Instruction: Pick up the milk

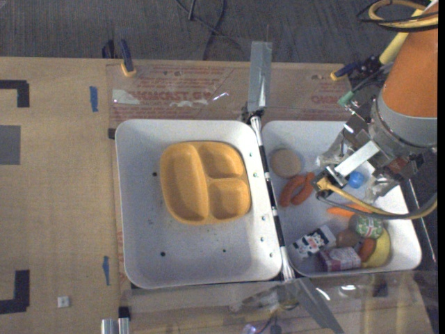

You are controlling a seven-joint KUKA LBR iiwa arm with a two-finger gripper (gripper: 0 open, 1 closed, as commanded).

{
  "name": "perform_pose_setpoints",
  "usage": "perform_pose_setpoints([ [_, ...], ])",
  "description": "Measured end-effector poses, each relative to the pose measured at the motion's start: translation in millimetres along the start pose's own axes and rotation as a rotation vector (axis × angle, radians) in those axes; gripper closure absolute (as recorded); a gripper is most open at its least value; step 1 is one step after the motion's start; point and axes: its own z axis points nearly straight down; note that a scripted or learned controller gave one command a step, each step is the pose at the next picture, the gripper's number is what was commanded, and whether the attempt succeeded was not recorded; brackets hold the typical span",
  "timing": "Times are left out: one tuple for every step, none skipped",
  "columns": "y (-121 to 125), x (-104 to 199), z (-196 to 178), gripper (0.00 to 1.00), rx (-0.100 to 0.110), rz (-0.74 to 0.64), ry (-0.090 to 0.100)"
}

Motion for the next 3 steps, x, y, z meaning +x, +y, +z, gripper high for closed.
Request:
perform_pose_setpoints([
  [-36, 30, -66, 0.00, -0.002, -0.040, 0.000],
  [-133, 109, 19, 0.00, 0.000, -0.051, -0.001],
  [-110, 90, -52, 0.00, -0.002, -0.067, 0.000],
])
